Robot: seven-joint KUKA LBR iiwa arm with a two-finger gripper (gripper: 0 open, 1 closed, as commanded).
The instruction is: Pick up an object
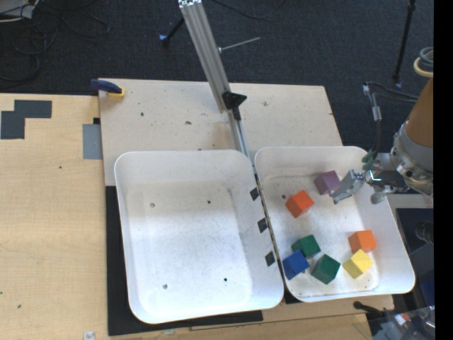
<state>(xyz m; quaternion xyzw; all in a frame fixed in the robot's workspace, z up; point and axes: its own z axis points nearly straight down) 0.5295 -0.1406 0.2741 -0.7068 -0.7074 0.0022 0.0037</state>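
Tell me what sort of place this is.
Most likely a robotics lab set up for grasping trials: a bench bearing two white bins, coloured blocks in the right one, a gripper reaching in, and cables across the dark floor.

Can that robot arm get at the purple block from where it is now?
Probably yes. The gripper hangs over the right bin, right beside the purple block. Nothing lies between them, and the nearest other piece, an orange block, sits apart, leaving room around it.
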